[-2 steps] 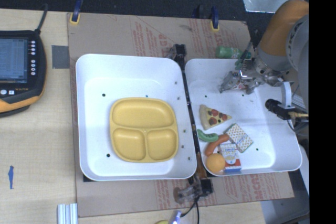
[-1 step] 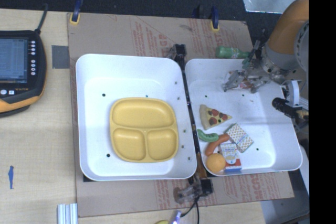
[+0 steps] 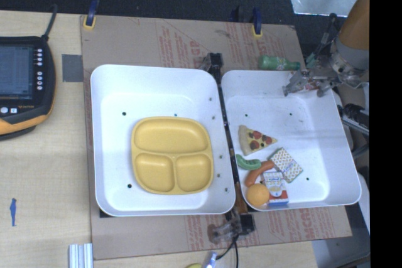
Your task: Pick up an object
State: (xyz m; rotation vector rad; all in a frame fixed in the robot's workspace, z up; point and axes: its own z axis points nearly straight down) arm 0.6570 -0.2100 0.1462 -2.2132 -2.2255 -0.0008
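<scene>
Gripper at right bin's 1 o'clock corner, fingers too blurred to tell open/shut, nothing seen betw. them; arm cut off at frame edge.

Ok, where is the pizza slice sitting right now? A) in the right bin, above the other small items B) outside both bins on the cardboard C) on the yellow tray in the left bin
A: the pizza slice lies on the floor of the right bin, above the cluster of small items, while the yellow tray sits in the left bin.
</scene>
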